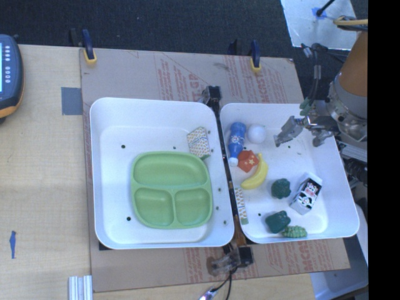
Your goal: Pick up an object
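Worktop (44, 186), as I log it from my station, left to right.

Left bin (109, 114): green tray (172, 189) with three compartments, flat in the middle; small patterned carton (199, 142) just beyond its far right corner, against the bin wall.

Right bin (337, 227): blue bottle (235, 139) and white ball (257, 132) near the far left; red piece (248, 160) touching the banana (255, 176) just below; dark green lump (280, 188) mid-bin; cow-print carton (306, 194) beside it, tilted; second green lump (277, 220) and a knobbly light green piece (294, 232) at the near edge. All lie loose, tumbled rather than arranged, I judge, so any one could serve as the pick.

Claw (304, 130): over the far right part of the right bin, fingers spread wide, nothing between them. It hangs over bare floor, with the ball the nearest item to its left. I judge the grasp not yet begun.
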Tool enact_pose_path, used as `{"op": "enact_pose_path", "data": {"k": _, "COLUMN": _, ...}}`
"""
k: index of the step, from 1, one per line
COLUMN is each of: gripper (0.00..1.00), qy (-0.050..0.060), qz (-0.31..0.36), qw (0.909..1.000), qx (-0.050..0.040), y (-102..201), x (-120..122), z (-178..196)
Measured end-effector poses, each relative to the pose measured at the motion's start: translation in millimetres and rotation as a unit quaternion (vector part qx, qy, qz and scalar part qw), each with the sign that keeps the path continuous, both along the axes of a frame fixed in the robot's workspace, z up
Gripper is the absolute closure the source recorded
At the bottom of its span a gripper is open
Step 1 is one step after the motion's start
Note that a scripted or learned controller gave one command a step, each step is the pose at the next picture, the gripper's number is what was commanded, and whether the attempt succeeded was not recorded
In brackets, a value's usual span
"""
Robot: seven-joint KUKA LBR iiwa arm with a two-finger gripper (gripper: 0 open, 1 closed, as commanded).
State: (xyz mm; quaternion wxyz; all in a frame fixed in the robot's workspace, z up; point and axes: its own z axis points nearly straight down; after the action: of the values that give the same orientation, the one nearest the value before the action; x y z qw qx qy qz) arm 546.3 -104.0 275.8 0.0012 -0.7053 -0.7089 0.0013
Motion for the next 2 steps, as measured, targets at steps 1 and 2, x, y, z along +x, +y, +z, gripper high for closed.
{"op": "enact_pose_path", "data": {"k": 1, "gripper": 0.0, "qy": 0.002, "qz": 0.002, "qw": 1.0, "qx": 0.0001, "y": 35.0, "x": 42.7, "z": -88.9}}
{"op": "enact_pose_path", "data": {"k": 2, "gripper": 0.0, "qy": -0.002, "qz": -0.001, "qw": 1.0, "qx": 0.0017, "y": 4.2, "x": 33.1, "z": -184.5}}
